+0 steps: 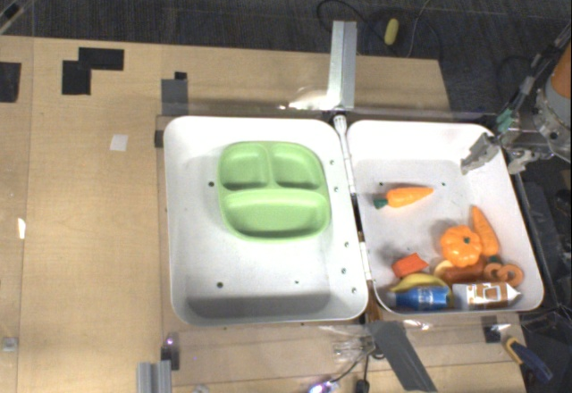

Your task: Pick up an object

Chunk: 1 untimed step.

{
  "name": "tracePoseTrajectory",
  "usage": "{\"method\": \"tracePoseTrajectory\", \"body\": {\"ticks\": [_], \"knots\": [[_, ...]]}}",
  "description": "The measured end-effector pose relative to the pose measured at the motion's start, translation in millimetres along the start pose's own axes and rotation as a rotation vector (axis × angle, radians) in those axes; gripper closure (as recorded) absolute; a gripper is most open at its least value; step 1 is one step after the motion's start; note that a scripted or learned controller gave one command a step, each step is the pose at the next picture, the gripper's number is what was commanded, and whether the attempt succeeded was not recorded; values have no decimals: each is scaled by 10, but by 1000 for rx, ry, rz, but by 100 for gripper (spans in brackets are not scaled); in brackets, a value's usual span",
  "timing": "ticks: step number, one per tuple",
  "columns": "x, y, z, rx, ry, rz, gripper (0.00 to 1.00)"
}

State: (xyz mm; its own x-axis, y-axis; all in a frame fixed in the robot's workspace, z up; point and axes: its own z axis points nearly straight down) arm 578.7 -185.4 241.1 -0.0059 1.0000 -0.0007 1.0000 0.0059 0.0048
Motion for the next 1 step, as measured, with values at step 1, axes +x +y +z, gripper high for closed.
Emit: {"method": "tracePoseTrajectory", "body": {"ticks": [1], "knots": [[408,-162,1458,-1,1,36,0]]}}
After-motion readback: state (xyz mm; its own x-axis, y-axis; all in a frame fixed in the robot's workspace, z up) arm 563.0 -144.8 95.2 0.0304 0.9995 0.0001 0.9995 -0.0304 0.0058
